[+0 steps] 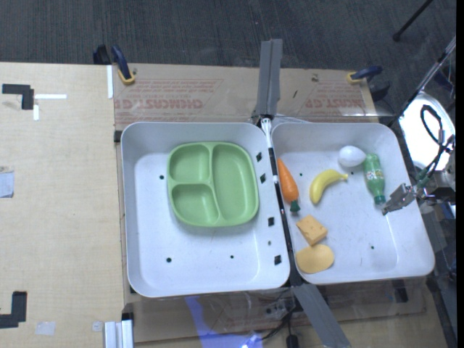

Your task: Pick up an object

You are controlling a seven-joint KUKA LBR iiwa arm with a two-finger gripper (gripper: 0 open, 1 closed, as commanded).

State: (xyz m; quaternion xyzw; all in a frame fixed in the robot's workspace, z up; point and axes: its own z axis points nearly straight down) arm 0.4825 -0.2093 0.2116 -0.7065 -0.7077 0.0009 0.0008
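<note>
On the tabletop we see two white bins side by side. Left bin holds a green divided plate, three compartments, sitting flat toward the far half of the bin.

Right bin carries the pickable items:
- carrot, orange with green stem end, lying along the left wall, stem pointing near
- banana, just right of the carrot, not touching it
- white egg-like ball, far side, just beside the top of the green bottle
- green bottle lying on its side near the right wall, cap end pointing near
- cheese wedge, near-left area
- flat orange-yellow piece, touching or just beside the near edge of the cheese; we can't tell which

Pincer sits at the right wall of the right bin, just near-right of the bottle's cap end. Nothing visible between its fingers; whether it is spread or closed we cannot tell, too small and dark.

Two clamps hold a cardboard sheet at the far edge of the bins.
</note>
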